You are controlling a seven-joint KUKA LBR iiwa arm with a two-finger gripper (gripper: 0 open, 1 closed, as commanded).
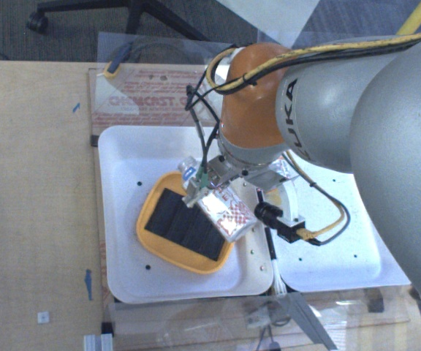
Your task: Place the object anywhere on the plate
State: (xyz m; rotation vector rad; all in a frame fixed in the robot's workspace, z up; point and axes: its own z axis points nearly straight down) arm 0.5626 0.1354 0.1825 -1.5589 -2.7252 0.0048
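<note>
Plate (152,212), yellow with a dark rectangular centre, lies in the left white bin (123,159) on the table (28,196), its long axis running from upper left to lower right. A clear packet with a red-and-white pattern (225,214) rests at the plate's right rim, below the gripper (205,183); whether the fingers grip it cannot be told. The arm (327,108) shows the letters "UKA". A faded red label (148,97) behind the bin is unreadable.

The plate (156,210) lies in the left bin (123,159), toward its right side, with a dark pad (185,229) on it. The right bin (342,262) touches the left bin's right edge. The arm (327,86) hangs over both
</note>
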